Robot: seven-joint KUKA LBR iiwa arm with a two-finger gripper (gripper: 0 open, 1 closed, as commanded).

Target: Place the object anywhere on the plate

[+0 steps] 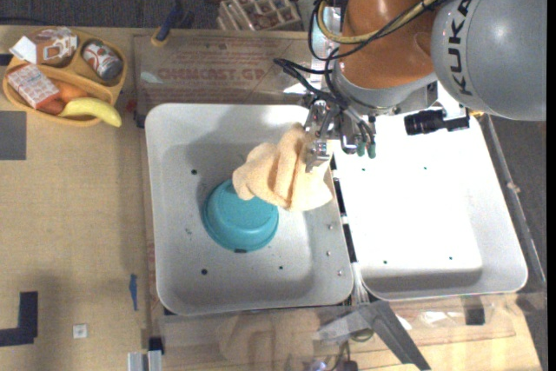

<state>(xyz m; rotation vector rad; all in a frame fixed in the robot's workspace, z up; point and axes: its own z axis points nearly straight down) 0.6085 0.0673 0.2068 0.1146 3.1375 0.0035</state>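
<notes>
A teal round plate (240, 220) lies in the left bin (174, 152), turned rim down. A pale yellow cloth (276, 174) hangs bunched over the plate's upper right edge and trails toward the bin's right wall. My gripper (314, 145) stands at the cloth's top right corner, above the divide between the bins. Its fingers are pinched on a raised fold of the cloth. The grey arm with its orange band reaches in from the upper right and hides the bin's far right corner.
The right bin (434, 213) lies beside the left one, under the arm. A yellow tray (61, 78) with a banana and small packages sits at the far left. A wooden board (217, 69) runs behind the bins.
</notes>
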